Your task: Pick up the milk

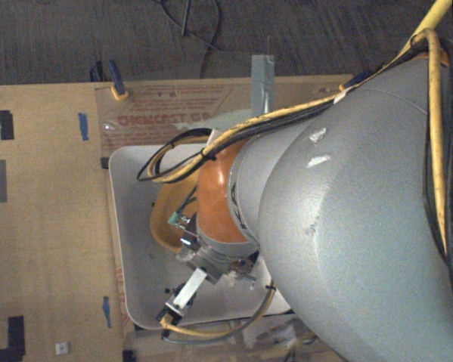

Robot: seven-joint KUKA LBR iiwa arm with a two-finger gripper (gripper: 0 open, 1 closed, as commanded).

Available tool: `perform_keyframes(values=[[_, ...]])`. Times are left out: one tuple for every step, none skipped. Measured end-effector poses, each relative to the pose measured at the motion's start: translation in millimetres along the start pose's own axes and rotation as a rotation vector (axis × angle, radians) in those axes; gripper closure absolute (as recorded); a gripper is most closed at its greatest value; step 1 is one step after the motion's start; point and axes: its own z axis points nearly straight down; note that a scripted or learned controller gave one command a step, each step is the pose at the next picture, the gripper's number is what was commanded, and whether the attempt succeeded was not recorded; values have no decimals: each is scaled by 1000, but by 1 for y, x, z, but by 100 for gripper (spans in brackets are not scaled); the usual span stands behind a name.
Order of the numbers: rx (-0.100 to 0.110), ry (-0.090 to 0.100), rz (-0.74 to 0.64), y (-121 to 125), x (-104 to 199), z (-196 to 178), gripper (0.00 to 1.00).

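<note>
The grey arm with its orange band (216, 196) reaches in from the right and covers most of the white bin (130, 219). The gripper (188, 233) hangs under the wrist over the middle of the bin, largely hidden by the wrist itself. Directly beneath and left of it lies a rounded yellow thing (164, 217), partly covered by the arm. I cannot pick out a milk carton among what the arm leaves visible.
The bin's left wall (118, 243) and a strip of bare white floor (145, 287) are visible. Brown cardboard (47, 224) with blue tape marks lies left of the bin. Black and yellow cables (180, 160) loop over the bin's far side.
</note>
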Motion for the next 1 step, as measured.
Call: perform_keyframes(values=[[-6, 3, 40, 4, -4, -129, 0]])
